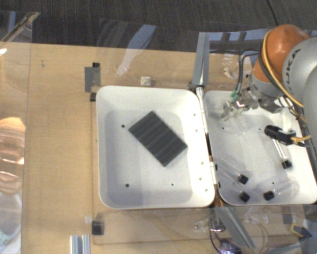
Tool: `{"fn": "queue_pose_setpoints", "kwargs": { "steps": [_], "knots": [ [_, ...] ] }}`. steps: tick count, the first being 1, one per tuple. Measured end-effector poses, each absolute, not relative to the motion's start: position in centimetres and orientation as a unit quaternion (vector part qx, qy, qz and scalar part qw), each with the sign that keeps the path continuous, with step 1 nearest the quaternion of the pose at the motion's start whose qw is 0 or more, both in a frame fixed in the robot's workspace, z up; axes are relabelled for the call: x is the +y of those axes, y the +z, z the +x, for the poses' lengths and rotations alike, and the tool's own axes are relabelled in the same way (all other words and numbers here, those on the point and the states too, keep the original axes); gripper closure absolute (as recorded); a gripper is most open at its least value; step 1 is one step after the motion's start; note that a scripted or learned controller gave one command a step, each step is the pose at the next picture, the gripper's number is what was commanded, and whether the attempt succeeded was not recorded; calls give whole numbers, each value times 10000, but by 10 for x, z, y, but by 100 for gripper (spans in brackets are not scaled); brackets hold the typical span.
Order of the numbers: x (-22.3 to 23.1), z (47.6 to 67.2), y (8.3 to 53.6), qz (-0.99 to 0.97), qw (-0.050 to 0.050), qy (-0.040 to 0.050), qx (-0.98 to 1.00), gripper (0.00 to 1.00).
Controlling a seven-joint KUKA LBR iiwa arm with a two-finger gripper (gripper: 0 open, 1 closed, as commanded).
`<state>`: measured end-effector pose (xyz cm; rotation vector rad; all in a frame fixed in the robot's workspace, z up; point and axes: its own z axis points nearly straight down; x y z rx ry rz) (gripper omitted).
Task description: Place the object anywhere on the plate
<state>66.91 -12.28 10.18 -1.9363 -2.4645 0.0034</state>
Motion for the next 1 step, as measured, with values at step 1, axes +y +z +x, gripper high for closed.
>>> {"fn": "queue_pose_setpoints", "kwargs": {
  "steps": [1],
  "knots": [
    [-121,671,114,-6168,15,-12,-7871,100]
  ]
}}
